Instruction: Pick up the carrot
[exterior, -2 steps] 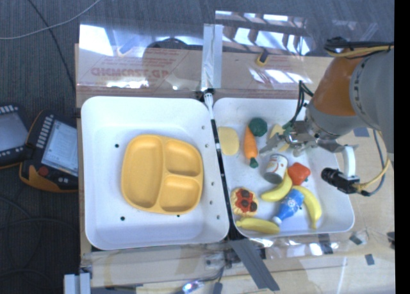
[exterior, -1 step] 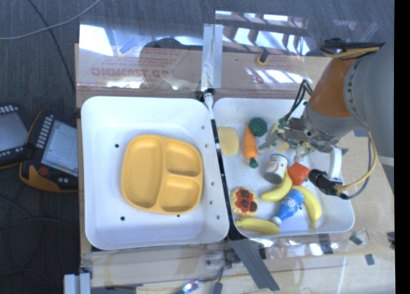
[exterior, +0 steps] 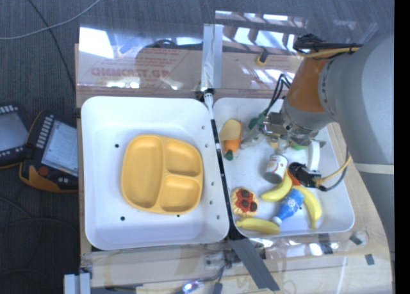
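Grey carpet is seen around the counter, and in the right bin [exterior: 343,219] the carrot [exterior: 230,136], judged light, stiff and smooth, lies at the upper left corner, best taken across its thick middle, while the state of the tool [exterior: 278,126] cannot be told.

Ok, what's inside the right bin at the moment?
The right bin holds the carrot by its left wall, a small can, three bananas, a pizza slice and a blue bottle. The arm covers the bin's upper right corner.
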Tool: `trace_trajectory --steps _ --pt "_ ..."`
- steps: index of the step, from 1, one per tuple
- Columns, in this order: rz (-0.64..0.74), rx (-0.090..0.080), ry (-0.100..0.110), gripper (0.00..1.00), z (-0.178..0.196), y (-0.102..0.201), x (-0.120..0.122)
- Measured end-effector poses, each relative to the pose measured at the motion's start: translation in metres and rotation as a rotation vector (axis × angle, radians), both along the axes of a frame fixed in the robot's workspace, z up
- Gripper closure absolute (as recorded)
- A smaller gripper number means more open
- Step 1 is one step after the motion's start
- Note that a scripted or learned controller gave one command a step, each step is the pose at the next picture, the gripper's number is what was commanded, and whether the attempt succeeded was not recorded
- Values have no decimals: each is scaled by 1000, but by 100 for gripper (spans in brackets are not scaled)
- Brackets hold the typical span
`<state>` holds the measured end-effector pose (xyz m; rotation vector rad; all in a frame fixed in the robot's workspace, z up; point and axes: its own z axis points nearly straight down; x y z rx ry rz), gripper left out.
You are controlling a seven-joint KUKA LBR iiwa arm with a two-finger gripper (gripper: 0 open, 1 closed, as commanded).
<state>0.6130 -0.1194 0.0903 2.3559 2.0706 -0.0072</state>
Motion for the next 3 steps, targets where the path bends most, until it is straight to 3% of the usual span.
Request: trace_trajectory --steps 1,2,3 --pt "-22 -1 -8 0 -2 19 41" --pt "15 6 7 0 89 74 6" --pt "-90 3 -3 0 0 23 -1"
